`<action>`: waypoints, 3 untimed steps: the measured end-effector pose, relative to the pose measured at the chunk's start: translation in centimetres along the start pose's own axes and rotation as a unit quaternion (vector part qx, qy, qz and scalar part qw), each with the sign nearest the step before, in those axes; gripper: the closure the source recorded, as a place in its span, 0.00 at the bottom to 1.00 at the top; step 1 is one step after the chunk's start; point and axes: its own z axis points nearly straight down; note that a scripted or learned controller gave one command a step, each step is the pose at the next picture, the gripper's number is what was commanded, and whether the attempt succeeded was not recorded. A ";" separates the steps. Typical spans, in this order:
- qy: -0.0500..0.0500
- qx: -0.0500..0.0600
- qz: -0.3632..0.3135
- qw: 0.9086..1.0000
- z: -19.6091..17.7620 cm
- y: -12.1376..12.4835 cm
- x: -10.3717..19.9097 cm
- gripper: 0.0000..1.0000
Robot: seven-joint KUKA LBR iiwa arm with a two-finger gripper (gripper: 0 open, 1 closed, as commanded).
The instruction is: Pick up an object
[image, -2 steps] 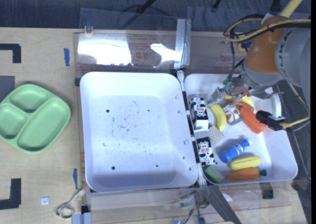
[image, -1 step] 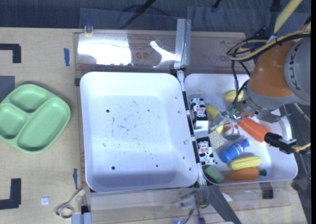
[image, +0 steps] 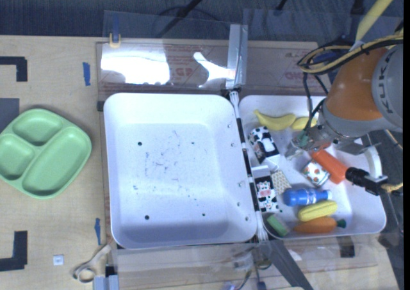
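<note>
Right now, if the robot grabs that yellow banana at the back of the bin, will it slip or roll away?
The banana looks like smooth, shiny plastic, so it may slip. Its curved shape probably makes it rock or spin rather than roll far. It seems small and toy-like, so likely light. It lies near the right bin's back wall, which could stop it.

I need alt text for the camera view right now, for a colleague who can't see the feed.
The grey and orange arm reaches from the right into the right bin, low over toy items: a banana, an orange carrot, a blue bottle and black-and-white boxes. A green divided plate sits on the bench at far left.
</note>
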 end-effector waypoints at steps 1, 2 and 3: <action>-0.001 0.002 -0.094 0.996 2.6 2.9 -5.8 1.00; 0.000 0.005 0.136 0.991 1.7 5.3 -5.7 1.00; 0.000 0.005 0.136 0.991 1.7 5.3 -5.7 0.00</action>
